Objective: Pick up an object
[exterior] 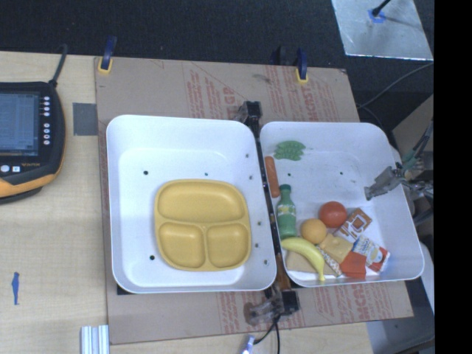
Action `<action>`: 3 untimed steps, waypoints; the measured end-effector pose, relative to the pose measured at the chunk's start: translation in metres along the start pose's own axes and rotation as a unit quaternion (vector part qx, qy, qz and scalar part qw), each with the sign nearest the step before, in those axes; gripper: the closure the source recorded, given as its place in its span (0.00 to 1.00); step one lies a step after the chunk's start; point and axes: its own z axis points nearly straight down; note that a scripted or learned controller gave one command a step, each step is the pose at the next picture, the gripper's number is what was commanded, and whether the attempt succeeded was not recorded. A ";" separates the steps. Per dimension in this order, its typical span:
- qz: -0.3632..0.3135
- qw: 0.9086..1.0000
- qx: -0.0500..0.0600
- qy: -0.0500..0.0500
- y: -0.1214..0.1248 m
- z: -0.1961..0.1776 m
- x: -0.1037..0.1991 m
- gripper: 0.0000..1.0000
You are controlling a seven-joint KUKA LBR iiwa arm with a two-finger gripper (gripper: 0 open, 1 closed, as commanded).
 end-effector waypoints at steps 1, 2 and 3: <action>-0.001 1.000 0.001 0.000 0.047 0.127 0.027 0.00; -0.001 1.000 -0.003 -0.001 0.037 0.177 0.033 0.00; -0.002 1.000 0.000 -0.001 0.036 0.168 0.032 1.00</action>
